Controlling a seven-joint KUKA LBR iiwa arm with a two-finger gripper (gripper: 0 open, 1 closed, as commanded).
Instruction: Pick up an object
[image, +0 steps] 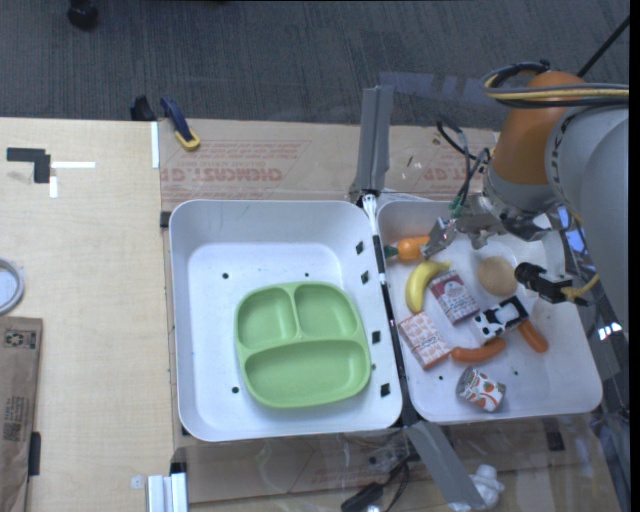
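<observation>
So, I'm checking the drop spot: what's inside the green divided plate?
The green divided plate in the left bin shows three bare compartments, nothing in them. The bin floor beneath it is covered.

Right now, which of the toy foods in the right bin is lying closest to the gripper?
The small orange carrot-like piece at the bin's upper left, just beside the gripper. The yellow banana lies lower, and the beige egg-shaped piece sits farther right.

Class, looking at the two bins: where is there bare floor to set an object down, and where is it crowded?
Free: left bin floor all around the green tray, widest above it; right bin near its front right corner. Crowded: around banana, boxes and sausage.
</observation>
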